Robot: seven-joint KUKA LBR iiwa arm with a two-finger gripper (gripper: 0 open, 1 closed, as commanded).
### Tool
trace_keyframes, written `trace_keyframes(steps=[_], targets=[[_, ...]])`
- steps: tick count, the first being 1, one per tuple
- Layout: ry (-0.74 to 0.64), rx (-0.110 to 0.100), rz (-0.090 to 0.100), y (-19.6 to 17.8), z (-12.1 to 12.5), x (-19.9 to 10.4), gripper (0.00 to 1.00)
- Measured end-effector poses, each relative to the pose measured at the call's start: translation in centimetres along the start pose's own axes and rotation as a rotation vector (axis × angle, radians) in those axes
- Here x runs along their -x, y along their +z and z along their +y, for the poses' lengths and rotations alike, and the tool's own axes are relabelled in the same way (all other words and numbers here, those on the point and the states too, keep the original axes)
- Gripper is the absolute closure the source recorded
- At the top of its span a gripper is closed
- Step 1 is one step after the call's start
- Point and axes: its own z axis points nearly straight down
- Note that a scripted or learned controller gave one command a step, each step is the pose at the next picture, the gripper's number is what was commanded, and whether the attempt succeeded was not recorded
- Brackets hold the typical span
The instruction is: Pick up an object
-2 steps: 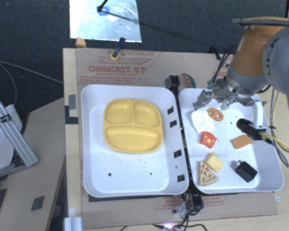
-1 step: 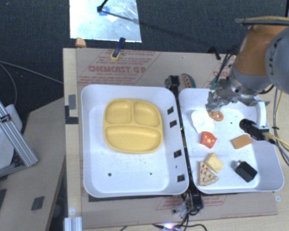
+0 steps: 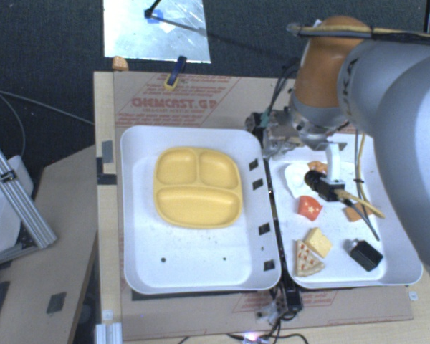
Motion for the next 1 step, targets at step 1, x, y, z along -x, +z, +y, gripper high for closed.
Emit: trace_keyframes(steps=[1], targets=[[0.009,-0.003,0.000,-6.54,-7.06,0.93,1.00]])
